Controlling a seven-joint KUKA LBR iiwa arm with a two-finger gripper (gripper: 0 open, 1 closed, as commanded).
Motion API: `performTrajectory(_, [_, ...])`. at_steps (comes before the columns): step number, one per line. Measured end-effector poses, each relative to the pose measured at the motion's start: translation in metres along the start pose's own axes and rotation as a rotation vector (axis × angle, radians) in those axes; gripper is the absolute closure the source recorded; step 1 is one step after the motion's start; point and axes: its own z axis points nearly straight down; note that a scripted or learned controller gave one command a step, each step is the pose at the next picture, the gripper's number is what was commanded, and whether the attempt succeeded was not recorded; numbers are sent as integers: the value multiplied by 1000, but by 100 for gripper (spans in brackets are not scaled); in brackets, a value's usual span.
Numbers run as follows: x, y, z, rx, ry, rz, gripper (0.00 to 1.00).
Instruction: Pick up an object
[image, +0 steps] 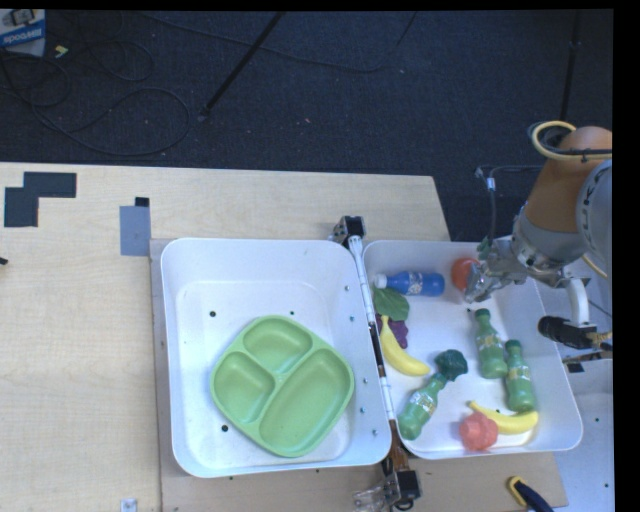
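Gripper (483, 283) poised at upper right of right bin (560, 425), just beside red ball (462, 272); finger state impossible to tell. Ball likely light, smooth, prone to rolling: pinch across widest part. Green bottles (503, 362) lower, slicker.

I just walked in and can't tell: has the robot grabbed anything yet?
Not that I can see. Its hand hangs low at the back of the right bin, beside a red toy. No toy is visibly lifted. The bottles and bananas lie in that bin, so the pickup itself remains.
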Motion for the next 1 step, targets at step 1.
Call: performTrajectory(1, [0,0,0,1,0,-1,0])
